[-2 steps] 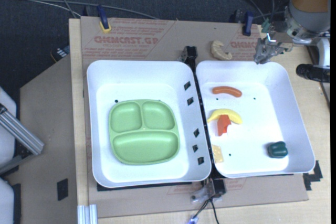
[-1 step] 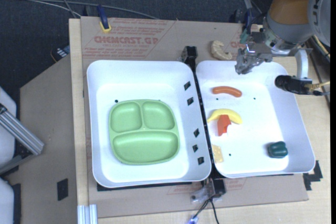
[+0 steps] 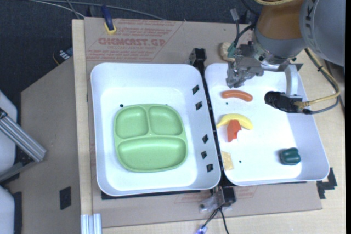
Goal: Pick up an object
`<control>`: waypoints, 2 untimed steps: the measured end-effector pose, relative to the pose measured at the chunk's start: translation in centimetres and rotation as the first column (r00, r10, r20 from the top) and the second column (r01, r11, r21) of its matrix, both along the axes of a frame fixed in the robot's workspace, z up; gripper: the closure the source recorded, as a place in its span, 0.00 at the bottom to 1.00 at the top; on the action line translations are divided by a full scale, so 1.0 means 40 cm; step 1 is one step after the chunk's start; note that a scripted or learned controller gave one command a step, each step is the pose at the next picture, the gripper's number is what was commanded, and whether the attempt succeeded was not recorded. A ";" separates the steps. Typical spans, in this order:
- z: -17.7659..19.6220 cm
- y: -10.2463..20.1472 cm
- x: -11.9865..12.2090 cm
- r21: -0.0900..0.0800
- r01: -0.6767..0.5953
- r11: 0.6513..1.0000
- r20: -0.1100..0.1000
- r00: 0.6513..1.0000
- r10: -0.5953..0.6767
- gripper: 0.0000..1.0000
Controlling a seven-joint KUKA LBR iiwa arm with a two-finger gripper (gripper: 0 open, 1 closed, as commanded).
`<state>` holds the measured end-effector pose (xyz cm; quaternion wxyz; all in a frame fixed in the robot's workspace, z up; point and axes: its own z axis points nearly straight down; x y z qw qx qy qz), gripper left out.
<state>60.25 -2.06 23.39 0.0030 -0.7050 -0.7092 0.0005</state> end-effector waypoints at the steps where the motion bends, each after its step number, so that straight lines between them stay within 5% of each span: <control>1: -0.027 0.142 -0.045 0.000 -0.001 1.000 0.000 1.000 0.001 1.00; 2: -0.042 0.252 -0.100 -0.001 0.001 1.000 0.000 1.000 -0.001 1.00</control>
